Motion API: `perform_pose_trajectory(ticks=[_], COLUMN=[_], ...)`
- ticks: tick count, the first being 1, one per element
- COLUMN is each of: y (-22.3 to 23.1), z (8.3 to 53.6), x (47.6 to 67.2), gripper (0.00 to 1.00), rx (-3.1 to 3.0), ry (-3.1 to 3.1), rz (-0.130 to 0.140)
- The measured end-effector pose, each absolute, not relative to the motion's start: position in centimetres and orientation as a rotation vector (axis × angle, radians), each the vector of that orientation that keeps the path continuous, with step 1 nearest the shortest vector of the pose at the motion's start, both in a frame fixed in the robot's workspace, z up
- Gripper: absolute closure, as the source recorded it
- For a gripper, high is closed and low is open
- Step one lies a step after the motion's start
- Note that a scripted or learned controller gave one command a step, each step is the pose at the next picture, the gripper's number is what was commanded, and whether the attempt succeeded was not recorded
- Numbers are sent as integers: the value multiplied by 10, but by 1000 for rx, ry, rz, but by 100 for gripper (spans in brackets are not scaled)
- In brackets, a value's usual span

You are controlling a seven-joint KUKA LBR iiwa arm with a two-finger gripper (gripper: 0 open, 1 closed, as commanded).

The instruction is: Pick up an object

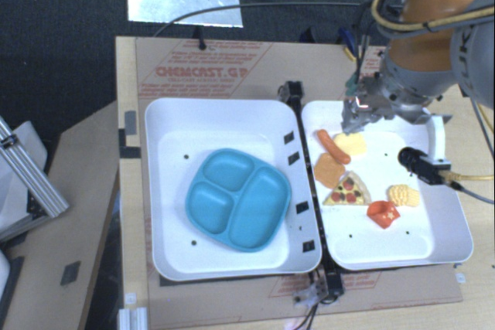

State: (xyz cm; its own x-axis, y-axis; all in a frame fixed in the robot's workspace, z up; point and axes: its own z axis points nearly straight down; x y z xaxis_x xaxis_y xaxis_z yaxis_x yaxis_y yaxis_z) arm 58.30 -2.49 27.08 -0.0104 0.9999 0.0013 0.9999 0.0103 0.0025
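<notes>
Fixed overhead view of the desk, read left to right. The left bin carries a blue divided plate, lying flat and well apart from the arm. A raised divider with dark clips separates it from the right bin, where the candidate objects cluster: an orange sausage lying at a slant, touching a pale yellow cheese piece; below these a brown toast-like slice and a pizza wedge just beside it; further right a red piece and a yellow corn cob. The end effector hangs over the far edge of the right bin, directly above the cheese piece and sausage; whether it is released or clenched cannot be told, and nothing is visible within it.

Risks, as judged from this layout: the sausage and cheese piece touch, so a descent between them may pinch neither or nudge both aside. The cheese piece looks thin and flat, liable to slip from a grasp. The bin's far wall is near, and a descent drifting that way could strike it. A black fitting on the arm sits near the corn cob and might disturb it.
</notes>
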Motion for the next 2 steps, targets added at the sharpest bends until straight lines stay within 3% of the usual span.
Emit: perform_pose_trajectory(ticks=[2], y=[85], z=[259], x=[589], gripper=[100], rx=[2210], ry=[2233], rz=[5])
